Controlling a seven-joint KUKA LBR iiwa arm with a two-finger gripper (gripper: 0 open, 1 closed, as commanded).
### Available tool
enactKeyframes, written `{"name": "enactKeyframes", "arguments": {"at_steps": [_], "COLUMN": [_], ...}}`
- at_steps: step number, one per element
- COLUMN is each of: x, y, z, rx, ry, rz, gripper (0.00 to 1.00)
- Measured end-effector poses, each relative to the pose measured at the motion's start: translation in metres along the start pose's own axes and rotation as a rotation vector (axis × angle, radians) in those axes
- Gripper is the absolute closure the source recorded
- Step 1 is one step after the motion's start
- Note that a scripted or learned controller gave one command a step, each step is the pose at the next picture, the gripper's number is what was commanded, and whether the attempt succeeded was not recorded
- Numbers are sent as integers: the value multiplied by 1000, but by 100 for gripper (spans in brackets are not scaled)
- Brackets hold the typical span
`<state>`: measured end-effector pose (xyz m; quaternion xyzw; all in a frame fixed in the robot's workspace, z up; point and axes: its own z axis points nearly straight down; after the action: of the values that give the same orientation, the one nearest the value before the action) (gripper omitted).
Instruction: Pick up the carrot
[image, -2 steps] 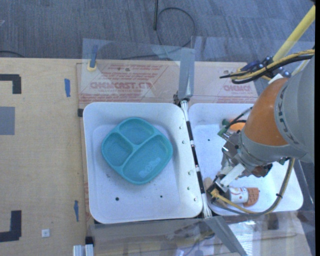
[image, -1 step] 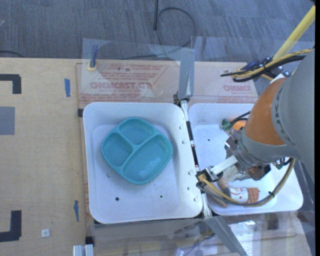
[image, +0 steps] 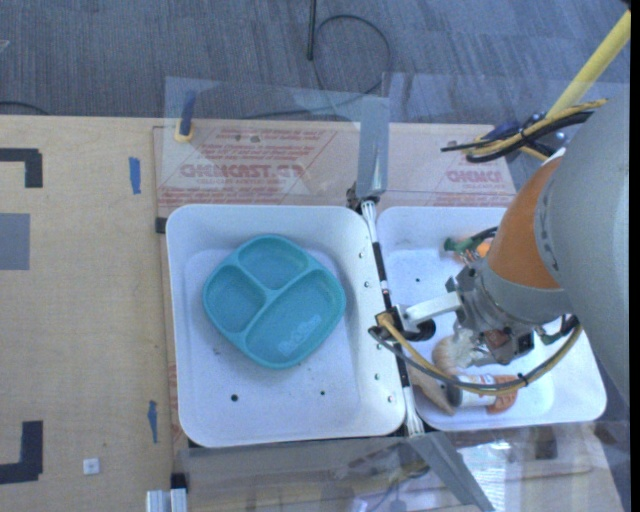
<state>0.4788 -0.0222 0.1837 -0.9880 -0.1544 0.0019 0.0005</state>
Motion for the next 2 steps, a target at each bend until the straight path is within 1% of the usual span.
{"name": "enactKeyframes", "arguments": {"at_steps": [1, 2], "x": [-6, -24], "y": [18, 73], "z": [0, 48], "rx": [0, 4], "ry": [0, -1], "rz": [103, 112], "gripper": [100, 100]}}
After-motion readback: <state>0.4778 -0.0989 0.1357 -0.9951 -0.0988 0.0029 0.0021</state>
